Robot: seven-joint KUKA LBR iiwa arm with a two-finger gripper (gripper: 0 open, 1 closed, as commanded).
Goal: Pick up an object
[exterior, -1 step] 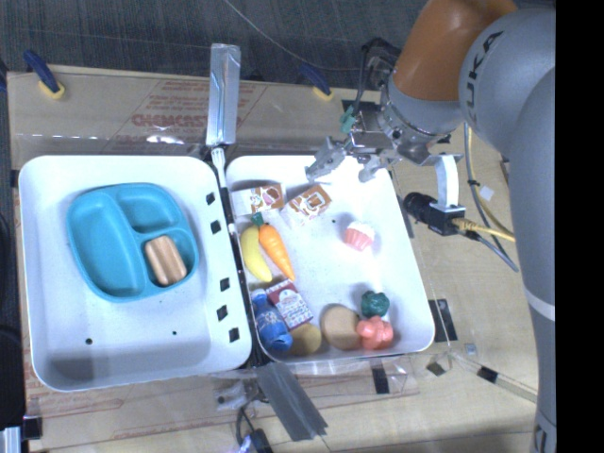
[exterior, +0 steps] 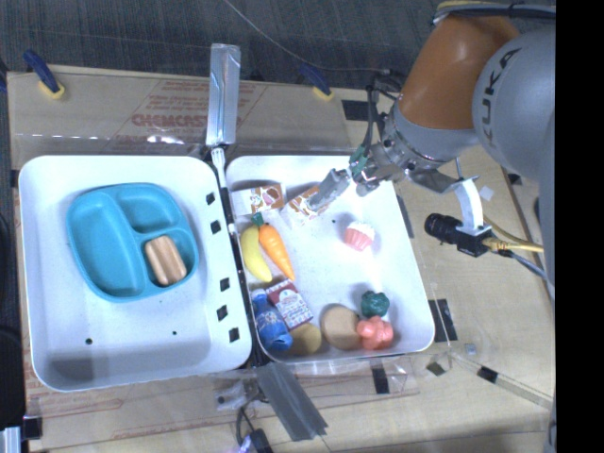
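A: Gripper (exterior: pixel 328 192) first. It hangs over the upper middle of the right bin (exterior: pixel 404 253), reaching in from the arm (exterior: pixel 472 74) at the upper right. Whether it is spread or pressed together, I cannot tell from this angle.

B: Is anything close to it?

A: One small brown-and-white packet (exterior: pixel 302 204) lies just at its tip, to the left and slightly below; I cannot tell if they touch. One more small packet (exterior: pixel 267 197) sits a little farther left.

B: And below it?

A: One pink cupcake (exterior: pixel 360 236) just below and to its right. One banana (exterior: pixel 253 254) and one carrot (exterior: pixel 275 245) side by side, below and to its left. Well below: one blue bottle (exterior: pixel 271 328), one red-and-white carton (exterior: pixel 290 304), one tan round thing (exterior: pixel 339 326), one pink toy (exterior: pixel 377 332), one dark green piece (exterior: pixel 375 303).

B: The other bin?

A: Far to its left, the left bin (exterior: pixel 57 347) holds one blue divided plate (exterior: pixel 118 229) with one hot dog (exterior: pixel 165 259) on it.
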